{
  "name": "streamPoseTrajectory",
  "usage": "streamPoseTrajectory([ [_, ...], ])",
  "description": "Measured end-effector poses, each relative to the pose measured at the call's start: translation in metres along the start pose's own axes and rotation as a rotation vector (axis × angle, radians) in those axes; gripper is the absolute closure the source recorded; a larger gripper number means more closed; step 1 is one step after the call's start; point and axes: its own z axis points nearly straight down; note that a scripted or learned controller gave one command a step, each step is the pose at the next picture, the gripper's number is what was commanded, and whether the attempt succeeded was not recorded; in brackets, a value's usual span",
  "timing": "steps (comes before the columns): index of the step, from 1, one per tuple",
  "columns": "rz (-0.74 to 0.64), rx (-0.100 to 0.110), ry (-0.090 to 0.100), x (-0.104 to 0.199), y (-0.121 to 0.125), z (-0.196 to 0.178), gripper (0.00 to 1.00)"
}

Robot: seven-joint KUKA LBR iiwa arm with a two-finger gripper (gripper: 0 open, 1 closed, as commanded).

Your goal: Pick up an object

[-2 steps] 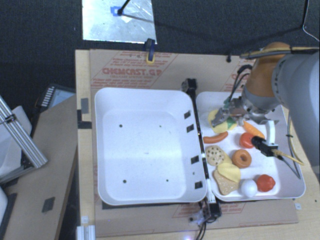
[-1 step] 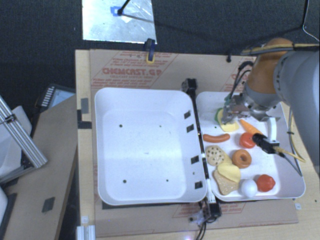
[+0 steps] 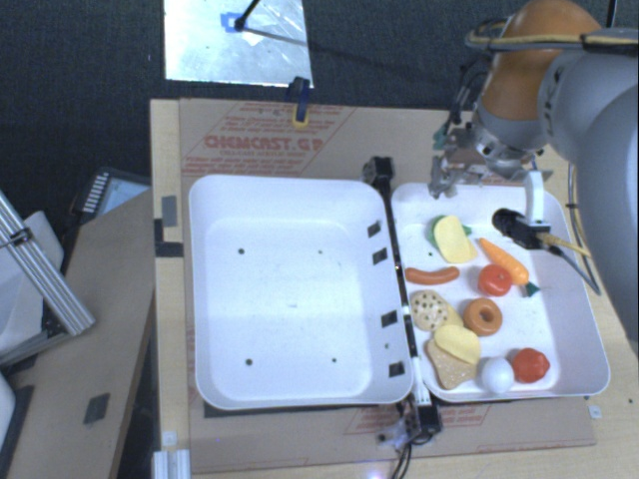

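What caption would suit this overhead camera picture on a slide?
Robot arm's gripper hovers at the far edge of the right bin of toy food, beside the left bin.

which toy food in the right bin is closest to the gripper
The yellow corn, at the bin's far end just below the gripper. The carrot, sausage and the rest lie nearer the camera.

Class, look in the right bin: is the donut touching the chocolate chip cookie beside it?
Cannot tell. In the camera view the donut and the cookie sit so close that their edges seem to meet, with no plain gap or contact between them.
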Motion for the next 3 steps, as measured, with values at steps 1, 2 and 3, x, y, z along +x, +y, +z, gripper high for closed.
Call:
streamPoseTrajectory([
  [1,0.001,0.003,0.001,0.074,0.001,-0.104,1.00],
  [2,0.003,0.008,0.001,0.107,0.001,-0.137,1.00],
  [3,0.002,0.009,0.002,0.165,-0.005,-0.177,1.00],
])
